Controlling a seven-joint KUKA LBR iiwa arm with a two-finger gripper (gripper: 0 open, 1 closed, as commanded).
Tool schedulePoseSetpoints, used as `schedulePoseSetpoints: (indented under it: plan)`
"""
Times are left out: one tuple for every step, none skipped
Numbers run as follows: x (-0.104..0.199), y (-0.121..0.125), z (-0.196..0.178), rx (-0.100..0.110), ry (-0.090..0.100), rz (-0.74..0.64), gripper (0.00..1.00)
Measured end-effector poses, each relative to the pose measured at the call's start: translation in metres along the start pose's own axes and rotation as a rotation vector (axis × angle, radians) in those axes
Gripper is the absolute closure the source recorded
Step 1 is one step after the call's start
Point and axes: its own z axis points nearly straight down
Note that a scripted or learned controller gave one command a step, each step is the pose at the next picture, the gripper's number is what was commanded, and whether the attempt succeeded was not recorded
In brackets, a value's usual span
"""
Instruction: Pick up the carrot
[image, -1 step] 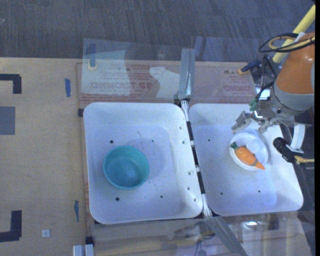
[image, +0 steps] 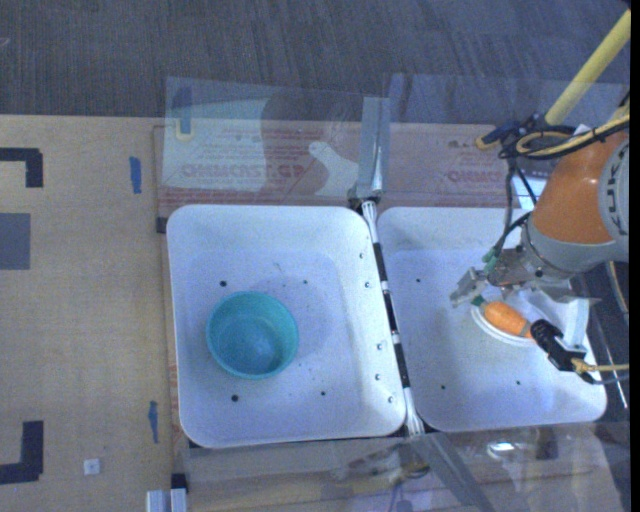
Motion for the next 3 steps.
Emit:
schedulePoseSetpoints:
  plan:
    - [-0.020, -0.022, 0.011, -0.017, 0.017, -0.083, 0.00]
    - [-0.034, -0.029, 0.006, -0.006, 0.001, -0.066, 1.00]
    - [0.011, -0.037, -0.002, 0.008, 0.003, 0.125, 1.00]
